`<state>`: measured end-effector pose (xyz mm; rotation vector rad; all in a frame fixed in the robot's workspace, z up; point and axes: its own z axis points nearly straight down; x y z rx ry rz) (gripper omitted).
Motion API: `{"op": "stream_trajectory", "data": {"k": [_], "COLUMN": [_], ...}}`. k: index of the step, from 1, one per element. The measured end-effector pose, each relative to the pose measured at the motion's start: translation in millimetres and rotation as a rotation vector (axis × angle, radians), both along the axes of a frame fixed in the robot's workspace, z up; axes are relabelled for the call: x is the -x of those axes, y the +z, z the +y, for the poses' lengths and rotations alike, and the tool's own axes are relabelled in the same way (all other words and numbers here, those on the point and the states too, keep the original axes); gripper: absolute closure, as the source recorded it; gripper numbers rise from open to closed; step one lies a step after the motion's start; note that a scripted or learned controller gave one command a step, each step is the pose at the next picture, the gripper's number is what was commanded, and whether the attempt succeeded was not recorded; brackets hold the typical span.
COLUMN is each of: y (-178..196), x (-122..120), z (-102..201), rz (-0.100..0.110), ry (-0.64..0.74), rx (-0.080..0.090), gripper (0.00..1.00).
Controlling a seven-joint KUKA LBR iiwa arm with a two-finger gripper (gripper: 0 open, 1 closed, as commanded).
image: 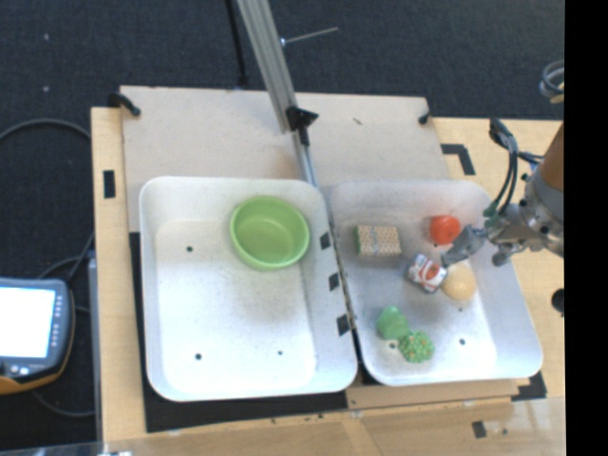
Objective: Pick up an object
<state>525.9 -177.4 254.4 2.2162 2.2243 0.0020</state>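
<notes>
The arm comes in from the right, and its pincer hangs low over the right bin, just above a small cluster of things. One grey finger slants down and left toward a small red-and-white packet, which lies tilted against a pale yellow ball. A red ball sits just beyond the finger, on the far side. How wide the pincer stands I cannot tell, since the second finger is not clear from this angle, and nothing shows between the fingers, so I judge it has hold of nothing yet.

Further left in the same bin lies a speckled block, and near the front edge two green toys rest touching each other. The left bin carries a green bowl at its far side.

The step in hand looks like the approach or descent onto the cluster. The packet seems the likeliest target, being closest to the fingertip. The next move calls for the fingers to straddle one item alone; with packet, yellow ball and red ball crowded together, a finger could land on a neighbour and push it aside rather than close cleanly.
</notes>
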Motion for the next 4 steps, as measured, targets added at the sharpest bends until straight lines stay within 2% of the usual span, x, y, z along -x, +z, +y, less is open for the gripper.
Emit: {"op": "stream_trajectory", "data": {"k": [1,4], "y": [0,-148], "x": [0,8], "z": [0,10], "rz": [-0.001,0.007], "ry": [-0.001,-0.005], "rx": [0.0,0.001], "gripper": [0.0,0.0]}}
